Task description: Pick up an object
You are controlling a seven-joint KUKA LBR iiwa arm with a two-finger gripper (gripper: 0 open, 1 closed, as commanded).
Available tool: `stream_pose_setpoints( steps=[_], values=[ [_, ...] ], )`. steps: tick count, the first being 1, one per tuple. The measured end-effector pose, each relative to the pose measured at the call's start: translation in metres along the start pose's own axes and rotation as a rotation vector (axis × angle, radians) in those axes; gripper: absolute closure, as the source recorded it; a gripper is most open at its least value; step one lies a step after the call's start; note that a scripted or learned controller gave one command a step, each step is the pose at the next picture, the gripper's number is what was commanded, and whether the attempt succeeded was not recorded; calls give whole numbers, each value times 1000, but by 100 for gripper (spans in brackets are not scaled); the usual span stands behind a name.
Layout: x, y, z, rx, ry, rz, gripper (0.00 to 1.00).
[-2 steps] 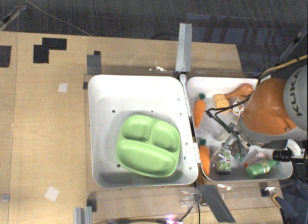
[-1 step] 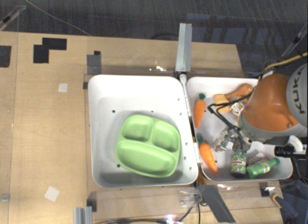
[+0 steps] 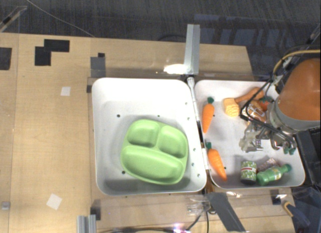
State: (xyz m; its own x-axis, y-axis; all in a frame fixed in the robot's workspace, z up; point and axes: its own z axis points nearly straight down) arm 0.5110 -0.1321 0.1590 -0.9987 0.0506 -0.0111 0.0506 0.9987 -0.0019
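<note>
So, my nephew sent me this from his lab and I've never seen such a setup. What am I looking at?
One camera looks down at a slant on a wooden bench with two shallow white bins. The grey and orange shape at the right is a robot arm; its end effector hangs over the right bin. That bin holds two orange toy carrots, a yellow corn piece, a green bottle and a small dark can. The left bin holds a green divided plastic tray. Whether anything is gripped is unclear.
</note>
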Motion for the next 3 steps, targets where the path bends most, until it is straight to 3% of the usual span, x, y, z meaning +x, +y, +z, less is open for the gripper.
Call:
stream_pose_setpoints(
  steps=[1, 2, 3],
  values=[
    [-14, -66, -8, 0, 0, -329, 100],
    [-53, -32, -112, 2, -10, -249, 100],
    [-63, 33, -111, -4, 1, -159, 100]
  ],
)
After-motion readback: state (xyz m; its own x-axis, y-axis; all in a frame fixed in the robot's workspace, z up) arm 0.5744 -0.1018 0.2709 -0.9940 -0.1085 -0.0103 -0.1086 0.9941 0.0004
